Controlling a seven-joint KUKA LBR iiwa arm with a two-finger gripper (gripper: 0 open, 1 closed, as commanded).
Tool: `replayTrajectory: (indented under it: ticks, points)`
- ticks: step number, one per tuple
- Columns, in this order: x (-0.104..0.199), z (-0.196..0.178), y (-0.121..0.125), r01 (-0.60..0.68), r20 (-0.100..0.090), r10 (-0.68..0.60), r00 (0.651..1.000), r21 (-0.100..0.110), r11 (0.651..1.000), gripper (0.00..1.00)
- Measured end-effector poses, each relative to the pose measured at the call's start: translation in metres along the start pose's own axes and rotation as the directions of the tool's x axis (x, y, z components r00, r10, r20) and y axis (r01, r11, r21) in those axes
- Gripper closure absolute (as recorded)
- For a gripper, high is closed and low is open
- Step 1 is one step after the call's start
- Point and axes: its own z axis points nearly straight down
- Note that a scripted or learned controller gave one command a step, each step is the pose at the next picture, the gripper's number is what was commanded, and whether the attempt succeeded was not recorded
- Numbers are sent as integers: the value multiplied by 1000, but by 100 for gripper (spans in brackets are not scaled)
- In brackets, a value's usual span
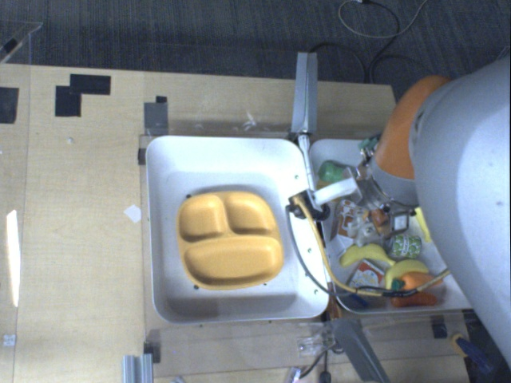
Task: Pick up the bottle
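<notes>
My gripper (377, 207) is low in the right bin (319, 154), mostly hidden beneath the grey wrist and its orange band. Just right of it and toward the front lies a small clear item with a green label (405, 245), which may be the bottle. A green rounded object (332, 171) rests at the bin's back left, to the left of the gripper. Nothing can be seen held in the gripper.
The right bin also holds a yellow banana (363, 254), snack packets (351, 218), a red-and-white pack (367, 274) and an orange item (413, 282). In the left bin (160, 214) sits a yellow divided plate (230, 238). The large grey arm covers the right bin's right side.
</notes>
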Motion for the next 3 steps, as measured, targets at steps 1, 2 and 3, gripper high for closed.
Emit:
replayTrajectory:
  ticks: [1,2,3]
  points:
    - [18,11,73,12,3,-12,1000,-2,1000,100]
    - [52,-22,179,-18,0,18,1000,-3,1000,100]
    - [56,82,217,75,-8,-75,997,-9,997,100]
